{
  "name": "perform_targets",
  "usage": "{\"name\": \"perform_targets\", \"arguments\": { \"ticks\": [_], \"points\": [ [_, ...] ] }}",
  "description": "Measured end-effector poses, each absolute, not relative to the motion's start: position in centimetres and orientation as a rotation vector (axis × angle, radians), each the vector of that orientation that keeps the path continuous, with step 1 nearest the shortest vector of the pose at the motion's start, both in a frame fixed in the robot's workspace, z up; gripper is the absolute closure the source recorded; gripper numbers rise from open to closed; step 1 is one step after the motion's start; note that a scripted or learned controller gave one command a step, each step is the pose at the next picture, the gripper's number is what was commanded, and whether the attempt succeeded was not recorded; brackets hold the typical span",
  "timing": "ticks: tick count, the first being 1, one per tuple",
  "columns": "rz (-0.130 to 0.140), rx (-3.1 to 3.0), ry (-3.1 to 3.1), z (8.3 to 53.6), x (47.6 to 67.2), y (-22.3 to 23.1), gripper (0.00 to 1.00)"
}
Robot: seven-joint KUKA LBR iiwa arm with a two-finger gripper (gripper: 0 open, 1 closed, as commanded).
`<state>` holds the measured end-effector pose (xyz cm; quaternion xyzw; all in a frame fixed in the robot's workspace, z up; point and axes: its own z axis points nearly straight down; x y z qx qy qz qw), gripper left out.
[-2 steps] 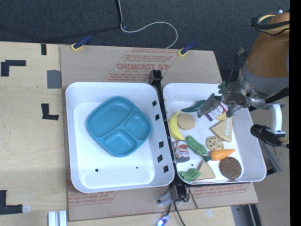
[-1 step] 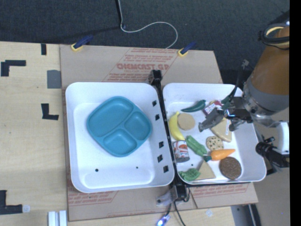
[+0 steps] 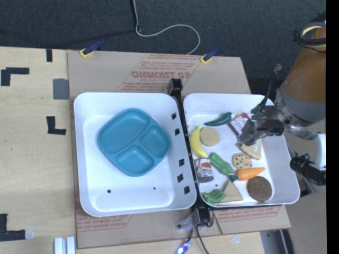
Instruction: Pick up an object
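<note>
The right bin holds several toy foods. Among them are a yellow banana, a tan round biscuit, a green chili, a maroon packet, a green pickle, a chip cookie, a carrot, a brown disc and a small can. My gripper hangs low over the bin's right-middle, just above a pale wedge and right of the biscuit. I see nothing held in it.
A blue divided plate lies in the left bin. A tan triangle and a green leafy piece sit at the right bin's front edge. The arm's grey and orange body looms over the right rim.
</note>
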<state>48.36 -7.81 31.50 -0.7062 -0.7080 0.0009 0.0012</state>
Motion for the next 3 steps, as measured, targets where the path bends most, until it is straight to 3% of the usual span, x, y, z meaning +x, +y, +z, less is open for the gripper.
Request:
{"name": "perform_targets", "arguments": {
  "ticks": [1, 2, 3],
  "points": [
    [0.005, -2.215, -2.222, 26.2, 54.3, -5.1, 1.00],
    [0.008, -2.206, -2.225, 20.9, 51.4, 3.8, 1.00],
    [-0.009, -2.228, -2.223, 31.8, 48.3, -0.7, 1.00]
  ]
}}
